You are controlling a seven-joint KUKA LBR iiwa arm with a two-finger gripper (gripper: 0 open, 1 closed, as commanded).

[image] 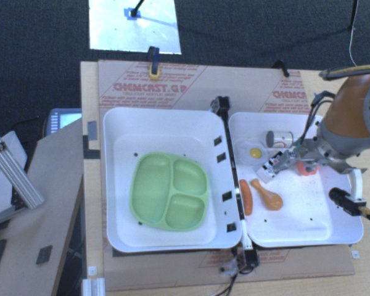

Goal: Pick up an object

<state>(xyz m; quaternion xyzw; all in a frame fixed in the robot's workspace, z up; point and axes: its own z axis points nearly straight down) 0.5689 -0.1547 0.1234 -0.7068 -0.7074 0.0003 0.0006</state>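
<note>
From above, the grey arm with its orange band [356, 106] reaches in over the right-hand shallow white plastic bin [296, 236], and its two-finger gripper [272, 167] hangs low over the middle of that bin, pointing toward the divider between the bins. The view does not show clearly enough how the jaws stand, so I cannot tell, and nothing can be made out between them.

Just past the jaws, on the side toward the bin's back wall, lies a small round yellow piece [255, 153], apart from them. Further back, near the wall, a short silver metal can [279, 139] lies on its side. Behind the jaws, partly under the wrist, sits a small orange-red block [306, 168].

On the near side of the jaws, close below them, lies an orange plastic spoon-shaped piece [267, 194], its round end pointing away from the divider. Beyond it, against the divider, a slim orange-red sausage-shaped toy [245, 197] lies lengthwise along the bin's edge.

Well away from the jaws, across the divider, the left-hand shallow white plastic bin [120, 128] holds a light green plastic plate with three compartments [169, 192], lying flat.
</note>
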